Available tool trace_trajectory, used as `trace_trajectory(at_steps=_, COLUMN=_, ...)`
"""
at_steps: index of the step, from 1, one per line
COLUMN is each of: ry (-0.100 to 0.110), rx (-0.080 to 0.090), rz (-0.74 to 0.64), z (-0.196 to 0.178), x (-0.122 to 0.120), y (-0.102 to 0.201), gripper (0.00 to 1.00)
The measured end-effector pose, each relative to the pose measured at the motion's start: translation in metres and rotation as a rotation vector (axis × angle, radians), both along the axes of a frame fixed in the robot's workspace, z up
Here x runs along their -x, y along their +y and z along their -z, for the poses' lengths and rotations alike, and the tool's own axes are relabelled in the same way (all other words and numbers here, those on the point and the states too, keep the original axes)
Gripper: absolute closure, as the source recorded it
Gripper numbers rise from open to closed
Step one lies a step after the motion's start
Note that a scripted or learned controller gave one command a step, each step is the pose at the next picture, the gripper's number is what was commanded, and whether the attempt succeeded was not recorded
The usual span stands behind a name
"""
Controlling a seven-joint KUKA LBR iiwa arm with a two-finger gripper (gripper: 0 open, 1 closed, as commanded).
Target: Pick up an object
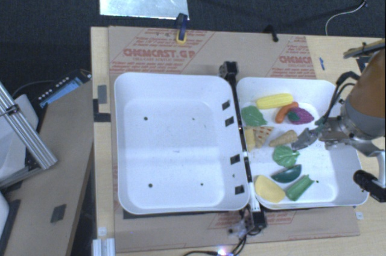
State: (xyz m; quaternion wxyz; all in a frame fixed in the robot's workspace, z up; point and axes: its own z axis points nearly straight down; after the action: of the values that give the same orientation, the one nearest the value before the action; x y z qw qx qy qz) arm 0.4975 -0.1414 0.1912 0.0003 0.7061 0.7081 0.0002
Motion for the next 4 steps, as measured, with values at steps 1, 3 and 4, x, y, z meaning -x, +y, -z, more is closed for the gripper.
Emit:
trace_trajectory(at_steps=1, ry=-0.004, rx=0.002, rz=-0.003, z=0.11, x=-0.015, y=0.035, gripper=0.0)
trace_trajectory(at_steps=3, ry=-0.002, rx=0.0, rz=-0.002, z=0.096, x=-0.071, y=0.057, gripper=1.0)
trace_trajectory(at_steps=4, ry=-0.014, rx=-0.003, rz=-0.011, z=0.0, x=-0.132, y=0.144, gripper=1.0)
